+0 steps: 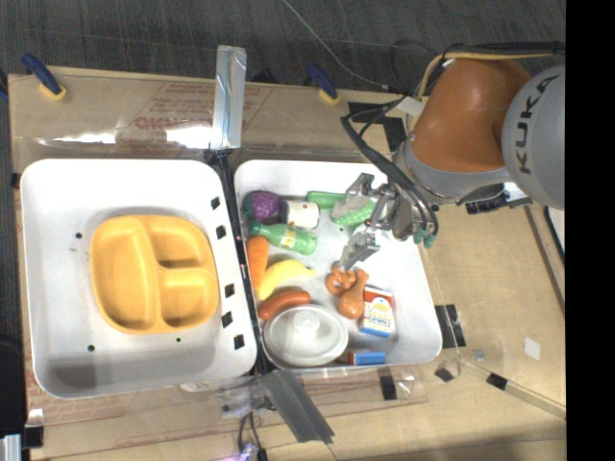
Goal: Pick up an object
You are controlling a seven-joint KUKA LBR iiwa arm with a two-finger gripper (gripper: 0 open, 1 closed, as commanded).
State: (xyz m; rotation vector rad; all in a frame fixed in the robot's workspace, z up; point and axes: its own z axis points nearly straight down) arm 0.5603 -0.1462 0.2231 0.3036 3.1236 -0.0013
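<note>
Camera view: your pincer [359,221] hangs over the right bin [415,257], fingers spread and pinching nothing. Just below its lower finger lies the orange chicken-leg toy [346,289], with the small carton [378,313] beside that; left of the pincer sit the green bottle [288,239] and purple grape bunch [261,206]. Well left of the pincer, the yellow divided tray [154,269] rests in the left bin [48,257].

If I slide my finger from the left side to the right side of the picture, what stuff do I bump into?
Yellow tray → carrot → white bowl → little carton → gripper → orange band of the arm.
</note>
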